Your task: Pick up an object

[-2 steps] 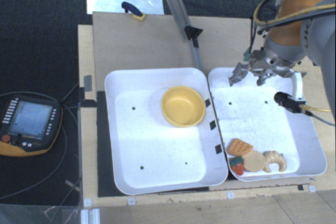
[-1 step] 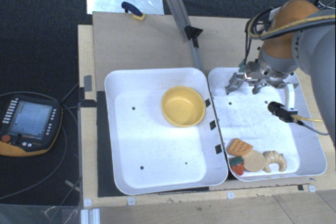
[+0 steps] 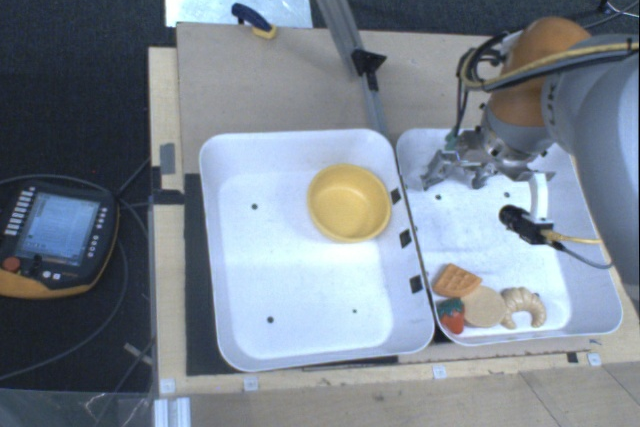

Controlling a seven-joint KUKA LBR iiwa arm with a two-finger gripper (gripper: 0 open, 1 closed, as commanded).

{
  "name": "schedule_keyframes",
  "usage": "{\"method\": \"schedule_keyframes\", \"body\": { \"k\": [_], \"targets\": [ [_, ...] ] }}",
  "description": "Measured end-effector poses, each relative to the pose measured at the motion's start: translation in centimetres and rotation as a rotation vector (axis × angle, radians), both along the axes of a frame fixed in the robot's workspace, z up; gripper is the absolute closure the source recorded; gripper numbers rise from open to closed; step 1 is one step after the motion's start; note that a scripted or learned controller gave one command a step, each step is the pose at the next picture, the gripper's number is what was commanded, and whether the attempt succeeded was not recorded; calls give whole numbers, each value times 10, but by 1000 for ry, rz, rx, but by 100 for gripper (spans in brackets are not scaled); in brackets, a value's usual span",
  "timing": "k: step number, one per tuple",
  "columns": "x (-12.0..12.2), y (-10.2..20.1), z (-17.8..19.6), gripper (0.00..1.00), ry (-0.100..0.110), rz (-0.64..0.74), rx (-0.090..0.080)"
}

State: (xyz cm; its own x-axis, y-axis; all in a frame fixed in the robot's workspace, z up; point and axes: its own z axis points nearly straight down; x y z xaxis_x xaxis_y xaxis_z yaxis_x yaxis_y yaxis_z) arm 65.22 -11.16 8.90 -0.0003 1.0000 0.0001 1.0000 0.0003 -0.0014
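Note:
My gripper (image 3: pixel 456 178) hangs over the back left part of the right bin (image 3: pixel 580 215), open with nothing between its fingers. Loose objects lie together at that bin's front: an orange wedge (image 3: pixel 456 279), a small red and green piece (image 3: pixel 452 316), a tan round disc (image 3: pixel 484 307) and a pale croissant (image 3: pixel 525 306). They are well in front of the gripper and apart from it. A yellow bowl (image 3: pixel 348 202) stands upright in the back right part of the left bin (image 3: pixel 250 265).
A black plug on a yellow cable (image 3: pixel 520 222) hangs from the arm over the right bin's middle. A grey tripod leg (image 3: pixel 335 0) slants down to the bins' back edge. A teach pendant (image 3: pixel 52 237) lies off the bench at the left.

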Motion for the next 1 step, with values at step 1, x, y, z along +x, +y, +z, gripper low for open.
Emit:
{"method": "schedule_keyframes", "body": {
  "k": [1],
  "targets": [
    [1, 0, 13, 100, -4, 0, 0]
  ]
}}
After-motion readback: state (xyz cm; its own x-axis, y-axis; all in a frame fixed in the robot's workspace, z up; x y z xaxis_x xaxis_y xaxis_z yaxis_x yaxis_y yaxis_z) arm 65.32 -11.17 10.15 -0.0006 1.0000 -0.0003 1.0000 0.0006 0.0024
